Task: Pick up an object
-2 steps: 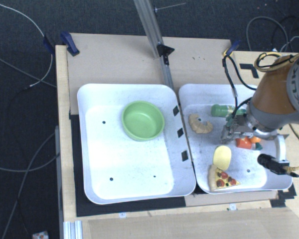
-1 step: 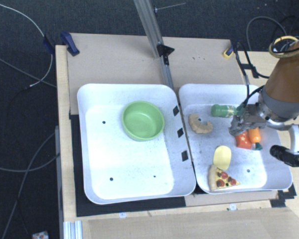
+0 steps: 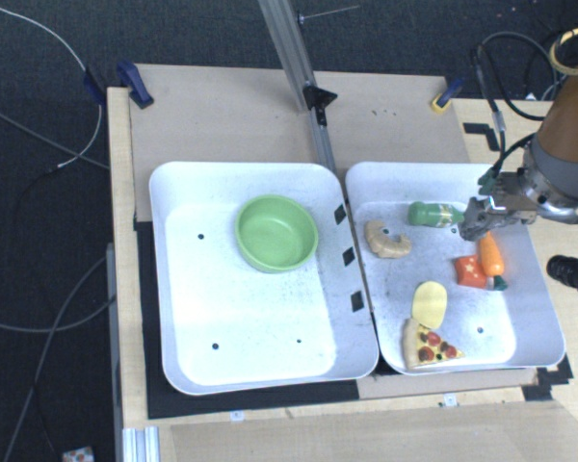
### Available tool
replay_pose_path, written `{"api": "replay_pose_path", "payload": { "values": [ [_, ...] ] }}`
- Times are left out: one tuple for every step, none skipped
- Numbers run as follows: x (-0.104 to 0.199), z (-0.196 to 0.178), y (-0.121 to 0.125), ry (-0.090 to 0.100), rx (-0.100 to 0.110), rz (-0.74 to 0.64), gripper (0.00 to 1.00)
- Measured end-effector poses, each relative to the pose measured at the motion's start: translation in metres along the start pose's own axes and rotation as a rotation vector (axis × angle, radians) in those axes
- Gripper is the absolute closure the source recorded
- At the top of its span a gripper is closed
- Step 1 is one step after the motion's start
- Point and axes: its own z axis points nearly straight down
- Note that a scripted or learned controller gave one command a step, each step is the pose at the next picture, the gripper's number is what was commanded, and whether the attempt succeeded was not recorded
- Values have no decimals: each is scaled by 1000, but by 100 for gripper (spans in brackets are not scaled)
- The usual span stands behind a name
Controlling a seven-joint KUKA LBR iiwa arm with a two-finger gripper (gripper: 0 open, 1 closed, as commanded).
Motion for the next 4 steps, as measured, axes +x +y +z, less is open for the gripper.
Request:
{"api": "replay_pose_path", "payload": {
  "values": [
    [0, -56, 2, -1, 0, 0, 100],
    [59, -37, -5, 6, 17, -4, 100],
    [115, -39, -12, 5, 19, -3, 100],
    [157, -24, -17, 4, 21, -3, 100]
  ]
}}
